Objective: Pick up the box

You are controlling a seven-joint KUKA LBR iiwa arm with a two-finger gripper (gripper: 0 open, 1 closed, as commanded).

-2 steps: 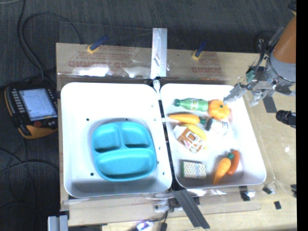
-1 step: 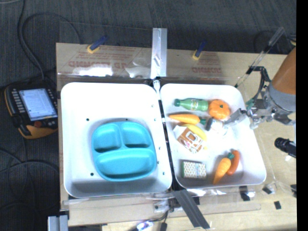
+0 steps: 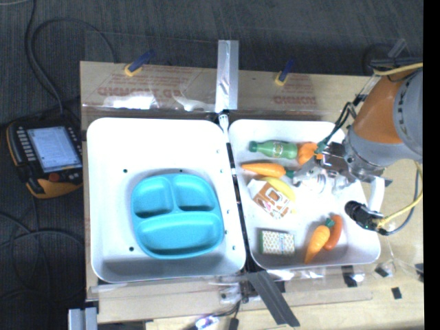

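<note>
A small flat box (image 3: 277, 241) with a green-and-white speckled top lies near the front of the right bin (image 3: 357, 256). My gripper (image 3: 315, 176) hangs over the middle of that bin, up and to the right of the box and well apart from it. The grey arm with its orange band (image 3: 385, 115) comes in from the right. Nothing shows between the gripper's tips.
An orange-and-white carton (image 3: 270, 200) and a yellow piece (image 3: 280, 186) lie left of the gripper. A green bottle (image 3: 273, 148) and carrots (image 3: 262, 169) (image 3: 307, 152) sit at the back. Two more carrots (image 3: 322, 237) lie right of the box. The left bin (image 3: 110, 143) holds a blue divided plate (image 3: 177, 215).
</note>
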